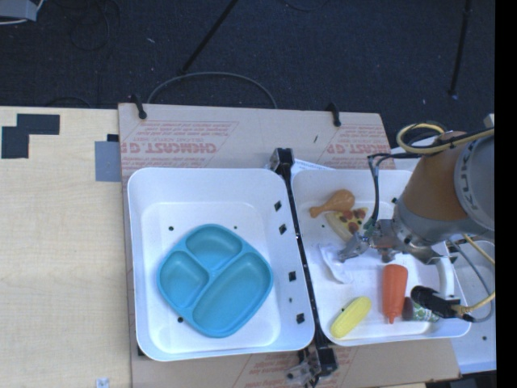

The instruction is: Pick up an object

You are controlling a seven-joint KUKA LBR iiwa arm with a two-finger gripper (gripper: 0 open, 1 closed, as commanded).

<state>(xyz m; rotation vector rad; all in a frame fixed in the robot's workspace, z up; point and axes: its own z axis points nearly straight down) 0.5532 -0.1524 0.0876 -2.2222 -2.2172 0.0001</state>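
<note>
a: left bin has just the blue plate. what's it going for?

b: right bin. the gripper is low over a white scrap; can't tell its grip from here. the chicken leg lies just behind it, the corn in front, the carrot to its right, lengthwise front to back.

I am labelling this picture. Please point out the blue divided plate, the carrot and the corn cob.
blue divided plate [215, 280]: camera view, on the ridge between its compartments.
carrot [394, 289]: camera view, on the middle of its orange body.
corn cob [350, 317]: camera view, on its yellow middle.
</note>
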